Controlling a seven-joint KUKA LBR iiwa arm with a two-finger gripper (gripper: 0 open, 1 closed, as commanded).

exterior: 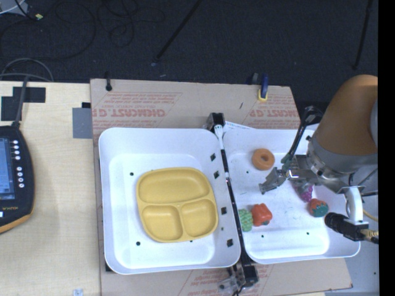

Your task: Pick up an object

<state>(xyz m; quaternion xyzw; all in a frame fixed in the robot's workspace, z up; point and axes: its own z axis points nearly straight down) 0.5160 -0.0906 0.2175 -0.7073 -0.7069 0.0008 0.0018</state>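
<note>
Toys lie in the right bin (290,251): doughnut (263,159) at its far side, red-and-green toy (256,216) beside the divider. Fingers (270,182) hang between those two, spread, holding nothing. Best: centre over one toy, descend straight. Arm (345,128) hides part of the pink toy (306,193).

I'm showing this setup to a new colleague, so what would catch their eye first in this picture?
Probably the big yellow divided plate lying in the left bin. Next, the grey and orange arm reaching in from the right, its gripper hanging over the right bin. Around it lie small bright toys: an orange ring toward the bin's far side, and a red and green piece near the divider.
</note>
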